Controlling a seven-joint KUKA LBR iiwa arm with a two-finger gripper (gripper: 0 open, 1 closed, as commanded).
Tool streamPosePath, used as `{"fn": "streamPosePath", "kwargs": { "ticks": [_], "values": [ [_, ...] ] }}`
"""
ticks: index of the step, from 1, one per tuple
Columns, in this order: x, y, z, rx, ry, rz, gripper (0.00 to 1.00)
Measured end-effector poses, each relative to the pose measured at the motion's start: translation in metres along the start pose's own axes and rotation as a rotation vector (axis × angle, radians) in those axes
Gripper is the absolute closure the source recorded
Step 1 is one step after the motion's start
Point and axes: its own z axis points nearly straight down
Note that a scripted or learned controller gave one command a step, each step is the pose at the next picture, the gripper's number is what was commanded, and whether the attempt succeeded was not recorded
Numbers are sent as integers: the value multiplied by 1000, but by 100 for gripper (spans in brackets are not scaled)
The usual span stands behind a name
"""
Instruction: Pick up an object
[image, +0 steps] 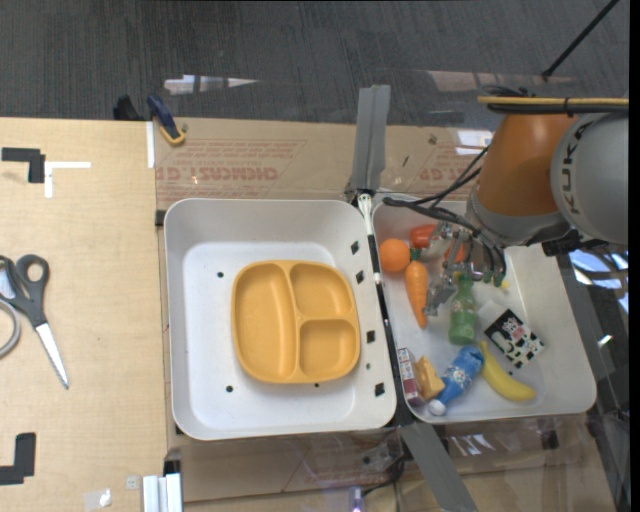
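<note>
The right bin holds a loose heap of toy items, any of which could be the pick. A green bottle stands or leans near the middle of that bin, directly beneath the gripper, whose metal parts hang just above its top; whether the fingers are spread or closed cannot be told, and nothing is clearly held between them. Left of the bottle lies a carrot, pointed end toward the near side, with an orange ball just beyond it against the bin's left wall. A red piece sits at the far side, partly hidden by cables. To the right of the bottle is a black-and-white patterned block; nearer lie a banana, a blue bottle and a small yellow item. The left bin carries a yellow divided plate. Scissors rest on the bench at far left
</note>
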Motion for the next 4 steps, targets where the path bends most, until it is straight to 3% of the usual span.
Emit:
{"fn": "streamPosePath", "kwargs": {
  "ticks": [1, 2, 3, 4],
  "values": [
    [-3, 0, -12, 1, -13, -1, 100],
    [-14, 48, -113, -1, 0, -10, 100],
    [-25, -35, -213, 0, -1, 59, 100],
    [18, 2, -3, -1, 2, -179, 100]
  ]
}}
